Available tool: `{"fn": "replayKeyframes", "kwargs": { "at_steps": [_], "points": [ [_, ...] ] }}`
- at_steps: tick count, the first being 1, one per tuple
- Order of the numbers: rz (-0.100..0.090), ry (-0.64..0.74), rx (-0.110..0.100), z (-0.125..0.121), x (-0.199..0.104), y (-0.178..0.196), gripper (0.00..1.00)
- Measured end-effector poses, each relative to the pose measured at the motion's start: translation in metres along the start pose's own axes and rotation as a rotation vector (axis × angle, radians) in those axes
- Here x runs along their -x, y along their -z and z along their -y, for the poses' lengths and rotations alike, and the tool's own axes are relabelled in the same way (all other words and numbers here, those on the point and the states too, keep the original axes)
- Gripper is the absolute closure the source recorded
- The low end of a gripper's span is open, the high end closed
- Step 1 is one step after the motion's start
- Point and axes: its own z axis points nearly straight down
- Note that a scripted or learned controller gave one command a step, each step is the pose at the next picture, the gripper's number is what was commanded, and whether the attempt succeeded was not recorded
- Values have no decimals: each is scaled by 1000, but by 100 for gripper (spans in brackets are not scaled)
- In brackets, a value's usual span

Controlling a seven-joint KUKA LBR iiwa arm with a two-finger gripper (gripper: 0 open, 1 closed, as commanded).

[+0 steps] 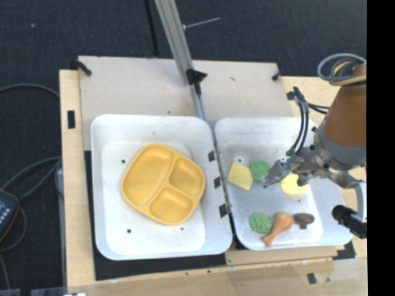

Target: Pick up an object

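While the drumstick (279,226) and green piece (260,222) lie nearest me in the right bin (247,134), I judge the approach underway: my pincer (290,176) hovers over the yellow round piece (295,186), jaw state unreadable; next, descend squarely.

No writing, label, brand, number or sign can be read anywhere in this view. The dark device (5,213) at the far edge, well away from the gripper, may carry small markings, but they are too blurred to make out.
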Motion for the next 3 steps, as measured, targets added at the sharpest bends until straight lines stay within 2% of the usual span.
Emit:
{"fn": "replayKeyframes", "kwargs": {
  "at_steps": [1,2,3],
  "points": [
    [0,-2,1,0,0,0,0],
    [0,-3,-6,-8,-5,-51,0],
    [0,-2,-7,2,-8,-103,0]
  ]
}}
